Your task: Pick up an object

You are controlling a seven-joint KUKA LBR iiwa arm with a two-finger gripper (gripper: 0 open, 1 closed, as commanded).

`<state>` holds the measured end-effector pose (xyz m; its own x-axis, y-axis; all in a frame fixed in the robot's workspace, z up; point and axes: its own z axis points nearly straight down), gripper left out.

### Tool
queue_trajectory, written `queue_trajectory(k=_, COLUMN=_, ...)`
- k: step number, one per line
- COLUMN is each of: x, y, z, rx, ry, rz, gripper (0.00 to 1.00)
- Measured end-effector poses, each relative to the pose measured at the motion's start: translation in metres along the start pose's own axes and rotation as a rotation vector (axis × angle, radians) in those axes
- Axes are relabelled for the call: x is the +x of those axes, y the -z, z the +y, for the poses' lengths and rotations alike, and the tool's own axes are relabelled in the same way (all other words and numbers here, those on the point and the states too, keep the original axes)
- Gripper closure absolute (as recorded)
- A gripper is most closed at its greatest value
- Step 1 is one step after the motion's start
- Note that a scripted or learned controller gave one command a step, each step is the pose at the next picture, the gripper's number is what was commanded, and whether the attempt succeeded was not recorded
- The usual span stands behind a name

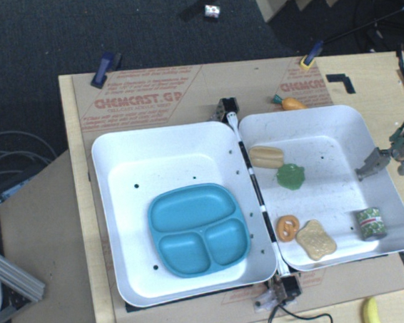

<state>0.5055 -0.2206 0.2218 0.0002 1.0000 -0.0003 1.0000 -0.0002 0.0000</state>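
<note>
At right, over the right bin's (372,139) rim, the jaws (387,159) stand apart, holding nothing: the approach step, I judge. Nearest is the can (370,223), below; the next move calls for centring over it and descending.

Right bin (342,124): you had open floor through its middle and upper right. Bun (266,157) and green piece (290,176) sat close together near the divider (250,177), little room between them. Pretzel (288,228) touched or nearly touched the cracker (316,239) at the lower wall; approach there was tight. Can (370,223) stood apart by the lower right rim, free on its left. Gripper (387,160) hung over the right rim. Left bin (116,159): blue tray (198,228) took the centre; you had bare floor above it and left.
</note>
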Motion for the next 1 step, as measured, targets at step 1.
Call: queue_trajectory(k=1, x=0.0754, y=-0.0917, z=0.0432, rx=0.002, ry=0.002, rz=0.002, gripper=0.0)
